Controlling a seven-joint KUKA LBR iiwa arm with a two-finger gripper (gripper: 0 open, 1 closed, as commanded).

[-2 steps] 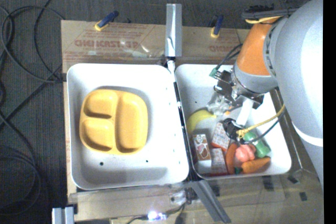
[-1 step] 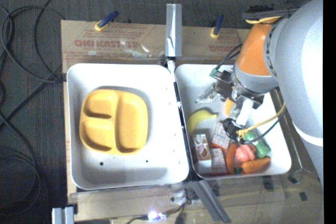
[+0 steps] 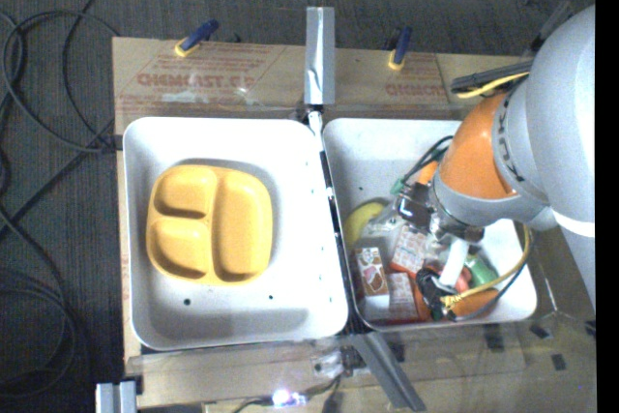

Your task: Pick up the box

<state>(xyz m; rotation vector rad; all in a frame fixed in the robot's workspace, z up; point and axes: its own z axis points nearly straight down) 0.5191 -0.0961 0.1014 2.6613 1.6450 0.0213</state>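
Red box (image 3: 371, 272), just left of hand (image 3: 418, 245)

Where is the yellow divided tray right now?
The yellow divided tray lies flat in the left bin, left of centre, away from the arm over the right bin.

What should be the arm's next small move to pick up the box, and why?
Probably a short shift left and down: the gripper sits over clutter in the right white bin, while the small red-and-white printed box lies free beside it, nearer the bin's left wall.
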